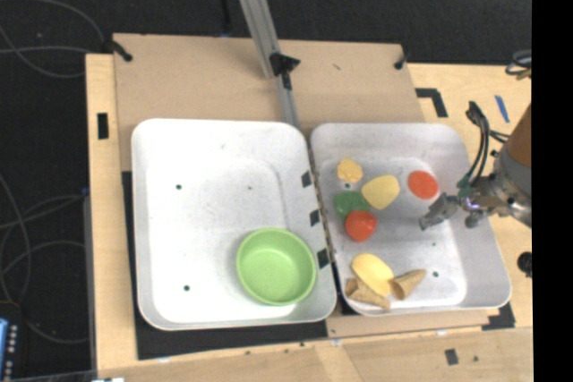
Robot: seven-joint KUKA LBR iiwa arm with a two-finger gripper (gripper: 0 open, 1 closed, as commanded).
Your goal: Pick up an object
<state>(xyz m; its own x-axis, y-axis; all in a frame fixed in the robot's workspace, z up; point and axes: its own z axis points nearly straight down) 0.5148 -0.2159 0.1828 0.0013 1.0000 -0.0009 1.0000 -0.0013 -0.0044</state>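
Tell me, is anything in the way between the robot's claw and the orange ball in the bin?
Nothing visible. The gripper hangs at the right bin's right side, and the orange ball lies just up and left of it, with bare white floor between them. The other toys lie farther left.

No text, label, brand, number or sign can be read anywhere in the camera view.
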